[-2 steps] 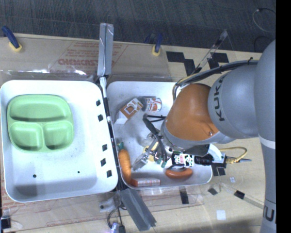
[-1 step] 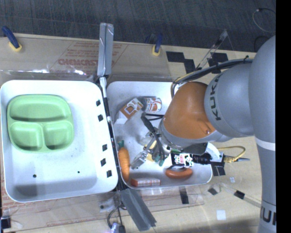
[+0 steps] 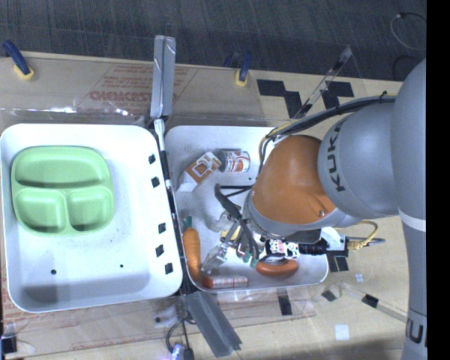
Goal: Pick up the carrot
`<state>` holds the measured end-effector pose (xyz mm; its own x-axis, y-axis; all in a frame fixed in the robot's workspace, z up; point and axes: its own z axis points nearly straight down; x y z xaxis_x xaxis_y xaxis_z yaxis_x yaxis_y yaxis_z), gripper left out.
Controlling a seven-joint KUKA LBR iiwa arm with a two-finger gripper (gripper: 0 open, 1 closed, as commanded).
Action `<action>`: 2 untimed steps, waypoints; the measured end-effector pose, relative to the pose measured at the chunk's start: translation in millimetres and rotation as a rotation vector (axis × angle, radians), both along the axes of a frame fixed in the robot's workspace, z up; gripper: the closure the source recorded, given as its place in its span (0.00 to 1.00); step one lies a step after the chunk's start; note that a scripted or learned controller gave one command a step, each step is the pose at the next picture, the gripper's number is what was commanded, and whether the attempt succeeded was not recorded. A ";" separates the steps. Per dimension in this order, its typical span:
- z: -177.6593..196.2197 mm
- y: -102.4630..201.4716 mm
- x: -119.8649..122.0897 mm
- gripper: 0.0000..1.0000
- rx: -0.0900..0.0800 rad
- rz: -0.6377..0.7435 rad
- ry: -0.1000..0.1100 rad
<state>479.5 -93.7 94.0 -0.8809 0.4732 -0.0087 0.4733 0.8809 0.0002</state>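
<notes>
I looked down at the table (image 3: 210, 73) and found the carrot (image 3: 191, 250) in the right bin (image 3: 210, 137). It lay near the bin's left wall, close to the front corner, with its thin end pointing toward the front. It was flat on the bin floor, and nothing was holding it.

The gripper (image 3: 226, 247) hung just to the right of the carrot, low in the bin. I could see its jaws standing a little apart, with nothing between them. They were beside the carrot, not around it.

I worried about a few things. The carrot sat so close to the wall that I thought one finger might bump the wall on the way down and never get behind the carrot. Then the jaws would shut on air, or just push the carrot along.

Other things were crowded in too. A small bottle (image 3: 225, 281) lay just in front of the carrot's tip, and a hot dog (image 3: 277, 268) lay under the wrist. A little can (image 3: 235, 160) and a small box (image 3: 202, 168) sat farther back, well away. I thought the jaws could grab the bottle by mistake, or knock it.

The carrot looked smooth and round, so I guessed it might roll or slip out.

The green tray (image 3: 61, 188) in the left bin (image 3: 97, 291) was well apart and no trouble.
</notes>
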 end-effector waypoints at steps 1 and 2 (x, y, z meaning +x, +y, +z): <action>-1.6 -2.9 82.6 0.00 0.003 0.097 0.007; 41.6 -9.8 99.8 0.00 0.004 -0.050 0.007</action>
